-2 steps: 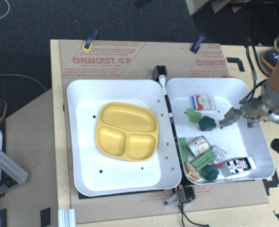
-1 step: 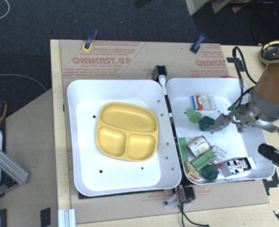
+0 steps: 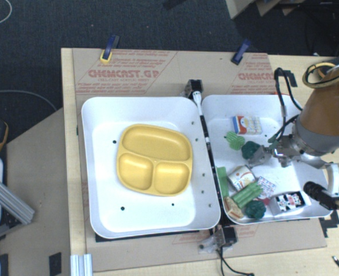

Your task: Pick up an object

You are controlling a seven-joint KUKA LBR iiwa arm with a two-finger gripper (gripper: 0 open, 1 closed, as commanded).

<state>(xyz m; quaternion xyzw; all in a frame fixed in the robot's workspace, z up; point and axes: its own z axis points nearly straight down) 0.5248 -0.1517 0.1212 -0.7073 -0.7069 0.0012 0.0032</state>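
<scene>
Your claw sits low in the right bin, just beside a dark green toy; its grip state cannot be told.

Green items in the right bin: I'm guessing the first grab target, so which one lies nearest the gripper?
The dark green round piece in the bin's middle, just left of the gripper. The light green piece sits farther left; the other green items lie nearer the front edge.
</scene>
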